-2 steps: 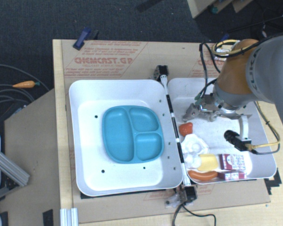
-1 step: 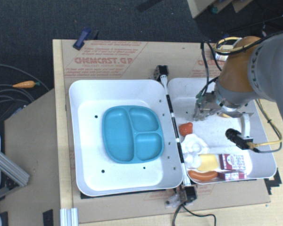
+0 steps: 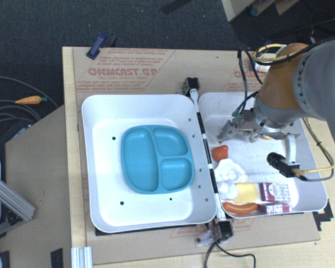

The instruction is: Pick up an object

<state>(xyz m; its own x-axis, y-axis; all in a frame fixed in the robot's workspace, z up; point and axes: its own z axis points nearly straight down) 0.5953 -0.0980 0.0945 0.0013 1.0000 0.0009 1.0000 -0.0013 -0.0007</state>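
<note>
My gripper hangs low over the far part of the right bin, below the arm's orange band. Just in front of it and to the left lies a small red piece, close to the gripper but apart from it. Nearer the front edge sit a white lumpy object, a yellow piece, a brown sausage and a red-and-white packet. I see nothing held in the gripper.
The left bin holds a blue divided plate in its middle. A divider rail separates the two bins. A blue clip lies on the bench's far edge, and cables run on the floor at left.
</note>
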